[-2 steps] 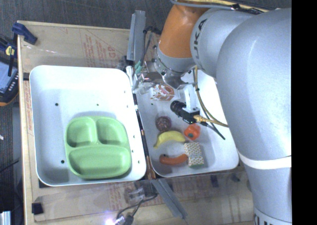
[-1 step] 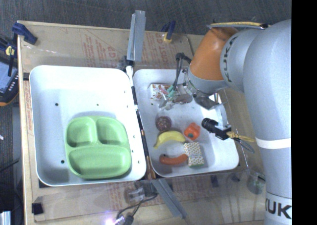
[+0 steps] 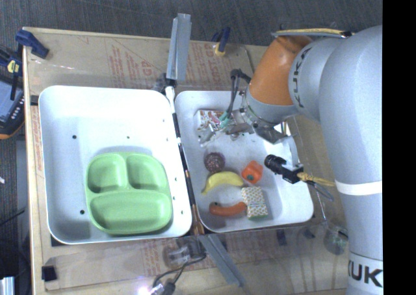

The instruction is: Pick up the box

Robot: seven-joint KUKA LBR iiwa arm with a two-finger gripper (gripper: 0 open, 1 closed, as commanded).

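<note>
Two bins; gripper (image 3: 224, 125) low in right bin (image 3: 296, 206), finger state unclear. Box (image 3: 255, 202) well below, beside banana (image 3: 223, 180).

There are two white bins: the left bin (image 3: 58, 157) and the right bin (image 3: 296, 206). The left one has one green divided plate (image 3: 128, 193). The right one has one banana (image 3: 222, 180), one patterned box (image 3: 255, 202), one sausage (image 3: 227, 209), one dark round fruit (image 3: 214, 160) and one small orange object (image 3: 252, 171).

Green tray (image 3: 129, 193), yellow banana (image 3: 223, 180)
</note>
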